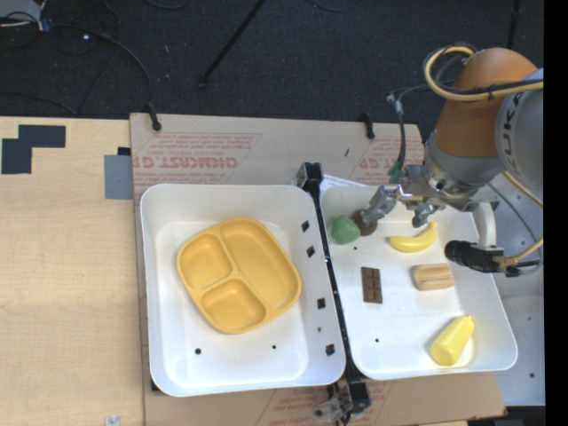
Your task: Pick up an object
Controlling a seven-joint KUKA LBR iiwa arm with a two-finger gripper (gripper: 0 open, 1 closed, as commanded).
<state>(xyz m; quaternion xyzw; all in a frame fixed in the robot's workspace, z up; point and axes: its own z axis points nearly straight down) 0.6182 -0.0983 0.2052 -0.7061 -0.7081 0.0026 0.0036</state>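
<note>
My gripper [401, 215] hangs over the far part of the right bin [484, 362], open, with nothing between its fingers. One finger [380, 204] points down-left toward a green ball [345, 230]; a small dark brown piece [365, 221] lies at that fingertip. Just below the other finger [425, 211] lies a yellow banana [414, 240]. Farther toward the front are a tan wooden block [433, 277], a brown chocolate bar [372, 284] and a yellow bottle-like object [452, 340].
A yellow divided plate [238, 273] lies in the left bin [160, 327]. A black divider [324, 264] runs between the bins. A black handle-like part [475, 256] juts over the right bin's right edge.
</note>
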